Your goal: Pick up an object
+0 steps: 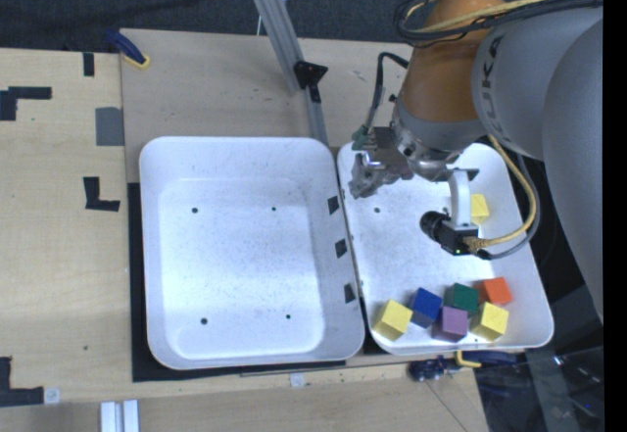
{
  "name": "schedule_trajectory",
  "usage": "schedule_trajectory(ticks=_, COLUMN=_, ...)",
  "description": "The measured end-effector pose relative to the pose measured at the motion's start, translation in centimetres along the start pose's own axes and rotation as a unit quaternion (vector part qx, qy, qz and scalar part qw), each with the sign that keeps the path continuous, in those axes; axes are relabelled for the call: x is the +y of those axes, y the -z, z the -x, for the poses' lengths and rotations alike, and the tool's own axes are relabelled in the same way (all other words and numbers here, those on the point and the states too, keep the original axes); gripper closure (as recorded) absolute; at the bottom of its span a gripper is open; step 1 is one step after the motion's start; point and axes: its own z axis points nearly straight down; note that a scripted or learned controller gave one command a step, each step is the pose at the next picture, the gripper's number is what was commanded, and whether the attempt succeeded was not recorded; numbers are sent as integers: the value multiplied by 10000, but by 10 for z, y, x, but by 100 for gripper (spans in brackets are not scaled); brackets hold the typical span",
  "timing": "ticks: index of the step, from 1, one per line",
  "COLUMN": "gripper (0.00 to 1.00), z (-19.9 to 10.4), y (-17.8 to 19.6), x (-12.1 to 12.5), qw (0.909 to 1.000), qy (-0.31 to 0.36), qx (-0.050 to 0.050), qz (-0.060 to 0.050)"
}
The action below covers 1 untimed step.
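Hand (364, 173) was seen over right bin's (392, 234) far-left corner; open or closed couldn't be told. Yellow block (394, 319), at the near-edge cluster's left end, was judged best targeted, with descent centred.

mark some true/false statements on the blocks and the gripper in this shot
1. The blue block is stacked on the green block. False: it lies on the floor of the right bin, beside the green block.
2. The gripper is over the right bin's far left corner. True.
3. The orange block is at the cluster's left end in the view. False: it is at the right end.
4. The purple block lies next to the green block. True.
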Motion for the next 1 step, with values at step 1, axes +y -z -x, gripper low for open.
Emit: schedule_trajectory(ticks=1, gripper=100, z=-57, y=-6, x=-4, qw=10000, qy=6, qx=1, qz=1)
